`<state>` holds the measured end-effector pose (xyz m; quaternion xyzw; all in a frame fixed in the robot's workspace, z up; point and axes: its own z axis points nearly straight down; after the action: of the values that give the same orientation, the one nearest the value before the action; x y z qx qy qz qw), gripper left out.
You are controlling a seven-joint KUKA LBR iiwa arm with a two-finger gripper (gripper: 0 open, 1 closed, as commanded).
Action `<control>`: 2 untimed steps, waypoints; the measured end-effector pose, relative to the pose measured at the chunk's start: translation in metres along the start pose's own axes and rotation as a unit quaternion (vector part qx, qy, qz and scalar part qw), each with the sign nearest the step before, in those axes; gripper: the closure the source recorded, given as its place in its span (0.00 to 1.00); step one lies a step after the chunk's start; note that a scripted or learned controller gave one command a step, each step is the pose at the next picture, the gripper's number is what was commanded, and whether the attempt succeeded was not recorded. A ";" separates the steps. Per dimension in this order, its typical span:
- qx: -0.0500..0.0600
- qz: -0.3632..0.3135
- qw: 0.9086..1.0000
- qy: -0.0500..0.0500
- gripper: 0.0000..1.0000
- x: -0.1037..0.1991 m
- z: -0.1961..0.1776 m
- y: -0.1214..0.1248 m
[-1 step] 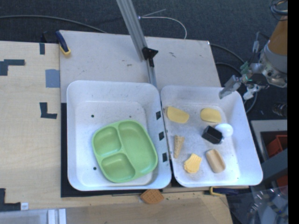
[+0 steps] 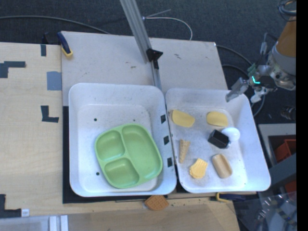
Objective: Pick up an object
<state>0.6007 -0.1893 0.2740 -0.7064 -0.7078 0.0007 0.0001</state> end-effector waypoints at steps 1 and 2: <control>0.002 0.000 1.000 0.000 0.00 -0.001 0.045 -0.006; 0.002 0.000 1.000 0.001 0.00 0.002 0.089 -0.004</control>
<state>0.5969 -0.1871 0.1845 -0.7065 -0.7077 0.0021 0.0022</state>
